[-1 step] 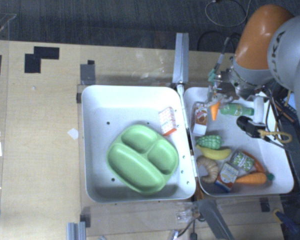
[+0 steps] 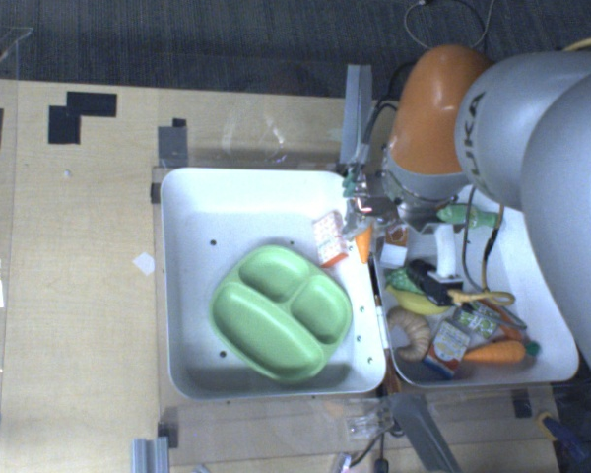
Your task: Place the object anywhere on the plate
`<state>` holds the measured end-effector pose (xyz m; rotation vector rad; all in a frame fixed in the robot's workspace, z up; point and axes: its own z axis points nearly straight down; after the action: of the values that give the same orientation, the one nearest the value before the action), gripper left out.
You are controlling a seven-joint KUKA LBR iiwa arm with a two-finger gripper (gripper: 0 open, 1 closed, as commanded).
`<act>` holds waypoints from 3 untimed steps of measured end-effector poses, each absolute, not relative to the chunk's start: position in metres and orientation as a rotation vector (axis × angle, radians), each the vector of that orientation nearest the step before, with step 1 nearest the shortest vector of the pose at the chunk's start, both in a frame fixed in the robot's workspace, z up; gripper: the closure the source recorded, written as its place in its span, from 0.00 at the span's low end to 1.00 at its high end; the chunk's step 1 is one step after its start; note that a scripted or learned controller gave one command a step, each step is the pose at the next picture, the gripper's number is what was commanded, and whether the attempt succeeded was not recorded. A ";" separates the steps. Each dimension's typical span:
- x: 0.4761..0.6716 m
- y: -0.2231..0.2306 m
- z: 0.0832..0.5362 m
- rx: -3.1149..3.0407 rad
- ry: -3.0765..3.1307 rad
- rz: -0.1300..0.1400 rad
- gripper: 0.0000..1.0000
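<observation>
A green divided plate (image 2: pixel 281 311) lies in the left white bin (image 2: pixel 187 264), towards its front. My gripper (image 2: pixel 361 215) hangs under the orange wrist band, over the wall between the two bins near their far end. A small white packet with a red pattern (image 2: pixel 327 235) sits tilted just left of the gripper, beyond the plate's far right rim. I cannot tell whether it is held or resting in the bin. A small orange piece (image 2: pixel 362 246) shows right below the gripper.
The right bin (image 2: pixel 561 358) holds a pile: a yellow banana (image 2: pixel 417 300), a carrot (image 2: pixel 492 353), a brown knobbly piece (image 2: pixel 412 331), a printed packet (image 2: pixel 451 339), a green item (image 2: pixel 473 217). The big grey arm covers that bin's far right.
</observation>
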<state>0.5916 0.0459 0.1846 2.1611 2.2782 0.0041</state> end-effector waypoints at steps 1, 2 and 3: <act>0.562 0.106 0.185 2.107 2.328 0.005 1.00; 0.563 0.106 0.185 2.108 2.327 0.005 0.00; 0.564 0.107 0.196 2.106 2.327 0.011 1.00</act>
<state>0.5641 0.1066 0.1960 2.1057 2.3275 0.0113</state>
